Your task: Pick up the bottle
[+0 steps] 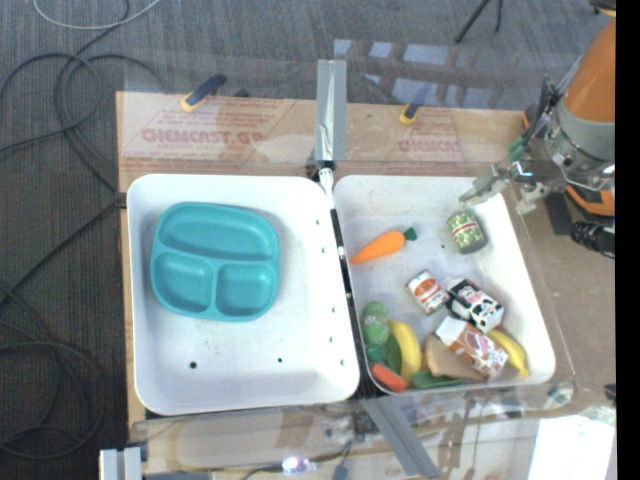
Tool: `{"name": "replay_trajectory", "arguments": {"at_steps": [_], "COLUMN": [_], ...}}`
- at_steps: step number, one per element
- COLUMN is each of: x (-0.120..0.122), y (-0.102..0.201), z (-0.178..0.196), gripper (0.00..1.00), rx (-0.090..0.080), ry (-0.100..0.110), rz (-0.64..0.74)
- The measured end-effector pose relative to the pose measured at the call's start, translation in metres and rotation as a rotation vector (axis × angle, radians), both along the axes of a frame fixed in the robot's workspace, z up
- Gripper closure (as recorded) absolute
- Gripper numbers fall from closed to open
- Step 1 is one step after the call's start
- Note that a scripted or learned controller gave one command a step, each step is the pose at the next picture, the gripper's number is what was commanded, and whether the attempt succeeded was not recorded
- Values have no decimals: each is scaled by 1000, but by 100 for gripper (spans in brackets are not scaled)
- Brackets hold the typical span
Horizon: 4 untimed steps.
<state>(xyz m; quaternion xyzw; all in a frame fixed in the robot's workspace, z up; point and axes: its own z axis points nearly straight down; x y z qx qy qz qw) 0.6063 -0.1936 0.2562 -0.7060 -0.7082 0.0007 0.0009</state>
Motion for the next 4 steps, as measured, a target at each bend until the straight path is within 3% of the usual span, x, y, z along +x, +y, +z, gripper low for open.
{"name": "replay_trajectory", "arguments": {"at_steps": [1, 2, 3, 4], "x": [-83, -80, -115, -121], "y": [33, 84, 82, 120], "z": [-69, -160, -165, -33], "gripper": [0, 0, 0, 0], "rx": [0, -7, -9, 0], "ry": [2, -9, -26, -3], "rz": [38, 234, 136, 465]}}
